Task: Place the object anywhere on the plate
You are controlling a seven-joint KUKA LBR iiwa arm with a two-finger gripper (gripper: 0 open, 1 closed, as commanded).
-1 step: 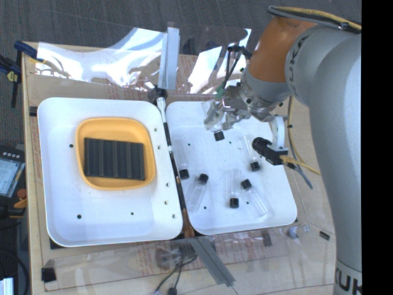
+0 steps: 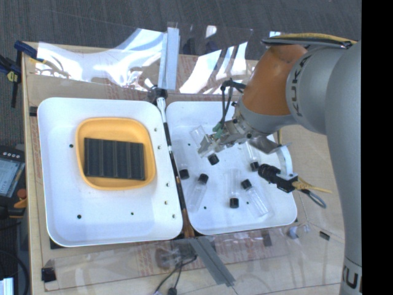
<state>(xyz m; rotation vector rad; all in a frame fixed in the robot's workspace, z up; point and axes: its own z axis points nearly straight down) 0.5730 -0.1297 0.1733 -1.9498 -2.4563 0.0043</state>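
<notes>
Plate (image 2: 114, 131): we are seeing it lying yellow in the left bin (image 2: 55, 208), white floor ringing it.
Gripper (image 2: 212, 141): hovering right of the plate; we cannot tell its grip.

Two bins sit side by side — the left bin (image 2: 55, 208) holds a plate (image 2: 113, 131) with a ridged block (image 2: 115, 158) on it, the right bin (image 2: 215, 220) holds scattered small vials (image 2: 255, 198), under the gripper (image 2: 212, 141).
</notes>
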